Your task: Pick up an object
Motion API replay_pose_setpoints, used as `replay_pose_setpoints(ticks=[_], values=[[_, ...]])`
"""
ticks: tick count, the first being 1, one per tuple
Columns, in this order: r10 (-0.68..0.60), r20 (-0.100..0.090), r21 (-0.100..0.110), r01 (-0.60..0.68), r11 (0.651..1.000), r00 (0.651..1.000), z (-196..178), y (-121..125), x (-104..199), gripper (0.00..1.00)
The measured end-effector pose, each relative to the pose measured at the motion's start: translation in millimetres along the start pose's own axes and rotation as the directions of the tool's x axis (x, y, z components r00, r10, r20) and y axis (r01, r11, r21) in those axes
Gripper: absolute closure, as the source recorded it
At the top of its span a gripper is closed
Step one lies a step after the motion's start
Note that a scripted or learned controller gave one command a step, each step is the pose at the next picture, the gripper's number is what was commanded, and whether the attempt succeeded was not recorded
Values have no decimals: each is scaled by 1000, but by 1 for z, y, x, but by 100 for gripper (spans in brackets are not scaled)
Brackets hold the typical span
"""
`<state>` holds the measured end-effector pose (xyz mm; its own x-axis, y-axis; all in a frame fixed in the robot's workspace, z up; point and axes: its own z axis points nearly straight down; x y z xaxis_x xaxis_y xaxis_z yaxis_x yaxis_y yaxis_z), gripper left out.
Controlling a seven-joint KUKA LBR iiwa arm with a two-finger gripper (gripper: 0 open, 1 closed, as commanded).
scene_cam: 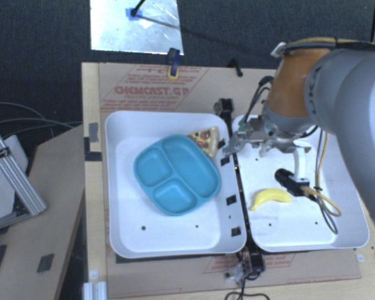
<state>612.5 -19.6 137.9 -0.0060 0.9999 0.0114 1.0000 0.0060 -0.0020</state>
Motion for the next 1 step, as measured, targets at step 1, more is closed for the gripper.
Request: replay_pose_setpoints(ticks=[1], values=[[-4,7,-18,4,1000,1000,-151,-45,46,0]])
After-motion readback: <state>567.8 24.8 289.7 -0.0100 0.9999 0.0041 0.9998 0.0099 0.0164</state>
